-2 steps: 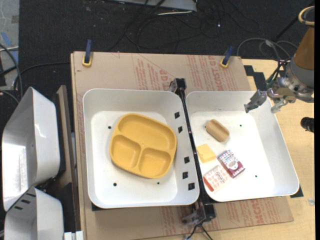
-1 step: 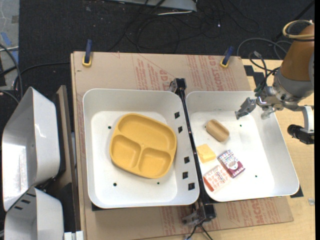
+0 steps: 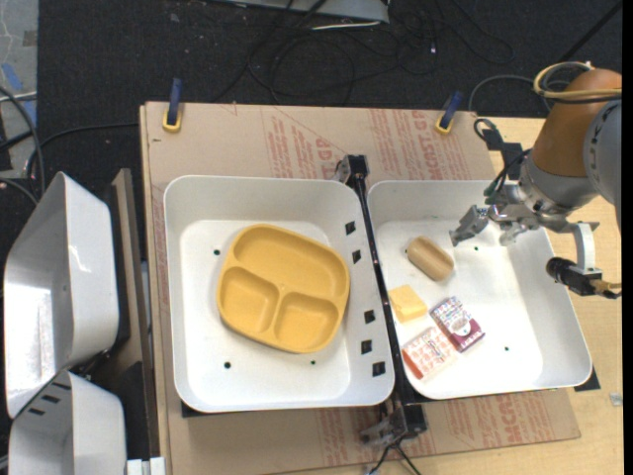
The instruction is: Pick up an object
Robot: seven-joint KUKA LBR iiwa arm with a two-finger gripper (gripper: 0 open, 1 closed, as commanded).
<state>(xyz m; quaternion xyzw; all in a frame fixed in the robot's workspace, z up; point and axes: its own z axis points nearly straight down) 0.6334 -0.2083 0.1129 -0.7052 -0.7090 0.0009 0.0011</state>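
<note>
The right bin (image 3: 554,359) holds a tan bread-like roll (image 3: 430,258), a yellow block (image 3: 407,303), a small purple and white packet (image 3: 457,322) and a red and white packet (image 3: 427,352). My gripper (image 3: 489,230) hangs over the bin's back part, just right of and behind the roll. Its fingers are spread open with nothing between them. It touches none of the objects.
In the left bin (image 3: 183,265) lies a yellow divided plate (image 3: 282,287). A black divider (image 3: 371,265) runs between the bins. The arm's grey body and orange band (image 3: 579,117) stand at the right edge. Cables lie behind the bench.
</note>
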